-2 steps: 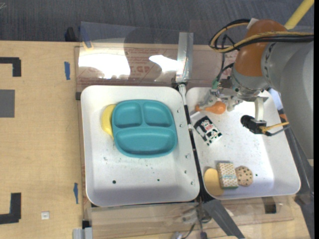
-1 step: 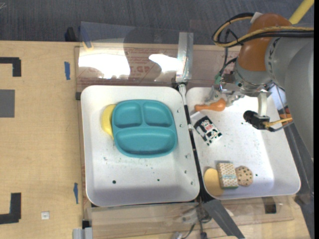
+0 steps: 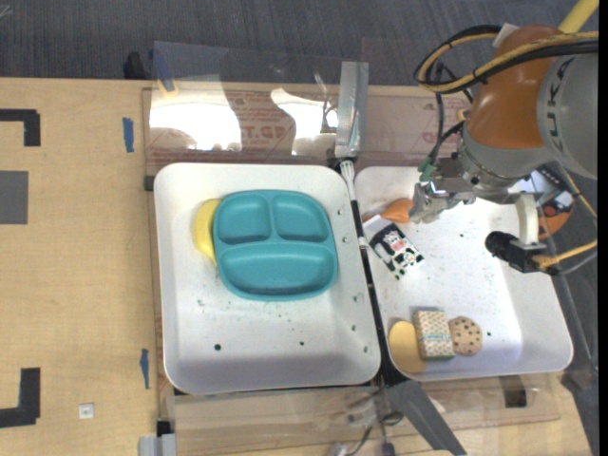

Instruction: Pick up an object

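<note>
Orange item (image 3: 399, 209) sits at the right bin's (image 3: 541, 335) upper-left, partly under the pincer (image 3: 429, 200), next to a black-and-white pack (image 3: 394, 248). Can't tell if the pincer is open or holding anything; view is blocked by the wrist. To do it well: centre over the orange item, clear of the bin wall and pack, descend straight, close, lift slowly.

The arm (image 3: 560, 84) was grey with a rounded orange band (image 3: 508, 103), trailing black and yellow cables (image 3: 456, 50) over its wrist.
</note>
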You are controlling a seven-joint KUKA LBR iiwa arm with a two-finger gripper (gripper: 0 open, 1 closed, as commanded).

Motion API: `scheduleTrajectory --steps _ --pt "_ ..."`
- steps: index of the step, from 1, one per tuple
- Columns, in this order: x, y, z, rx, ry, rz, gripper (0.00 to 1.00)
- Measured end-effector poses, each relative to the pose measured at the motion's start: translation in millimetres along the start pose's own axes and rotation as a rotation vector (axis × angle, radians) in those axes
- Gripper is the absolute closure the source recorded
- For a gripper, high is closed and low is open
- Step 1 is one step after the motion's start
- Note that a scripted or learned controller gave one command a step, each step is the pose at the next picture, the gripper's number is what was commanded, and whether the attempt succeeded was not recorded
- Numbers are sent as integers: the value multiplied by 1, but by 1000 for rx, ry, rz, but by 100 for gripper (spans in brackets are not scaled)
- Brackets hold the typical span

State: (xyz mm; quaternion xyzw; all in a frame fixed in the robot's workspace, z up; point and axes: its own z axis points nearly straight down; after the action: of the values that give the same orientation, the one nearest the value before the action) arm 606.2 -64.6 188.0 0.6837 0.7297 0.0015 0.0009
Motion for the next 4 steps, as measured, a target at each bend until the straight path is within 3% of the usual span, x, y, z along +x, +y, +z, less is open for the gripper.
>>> scheduleTrajectory --steps 1,2,3,4 --pt "-1 -2 5 8 0 1 0" --pt "-16 59 4 3 -1 -354 0" --pt "-44 54 103 19 7 -463 0" --pt "-44 54 103 19 7 -463 0"
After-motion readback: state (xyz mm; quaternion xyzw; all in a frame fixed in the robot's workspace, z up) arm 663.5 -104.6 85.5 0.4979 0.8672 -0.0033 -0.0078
